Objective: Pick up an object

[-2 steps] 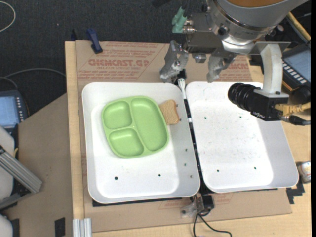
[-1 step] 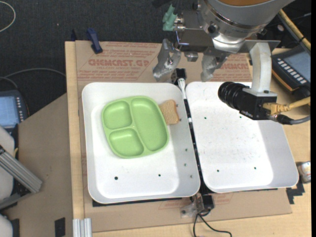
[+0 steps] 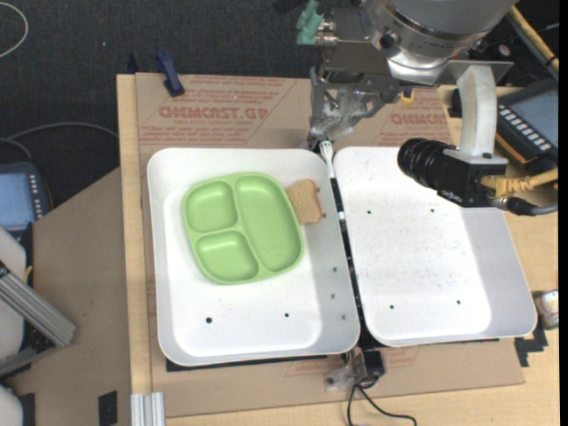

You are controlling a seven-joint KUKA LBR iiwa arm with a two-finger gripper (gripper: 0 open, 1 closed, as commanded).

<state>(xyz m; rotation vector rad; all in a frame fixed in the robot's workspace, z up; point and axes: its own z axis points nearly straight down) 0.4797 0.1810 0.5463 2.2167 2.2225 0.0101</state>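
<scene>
Bins sitting side by side on the bench, near edges toward the camera. Left bin (image 3: 177, 327) is carrying a green divided plate (image 3: 242, 227), lying flat around its middle w/ three compartments facing up, nothing showing in them. A tan, biscuit-like piece (image 3: 305, 201) is lying at the plate's right rim, touching or just overlapping it, nearer the bin's far right corner than its near edge; prob the easiest pick since it's small and loose, while the plate is wide and shallow for a two-finger grab. Right bin (image 3: 444, 264) is showing bare white floor w/ a few dark specks.

Further back, gripper (image 3: 327, 138) is hanging over the far edge where the two bins are meeting, approx above the left bin's far right corner. Nothing is sitting between its fingers; whether they're spread or closed, can't tell from this angle. Grey arm (image 3: 435, 7) is reaching in from the right behind it.

Judgement: pick not yet made; the tan piece is lying near the gripper, just toward the camera.
</scene>
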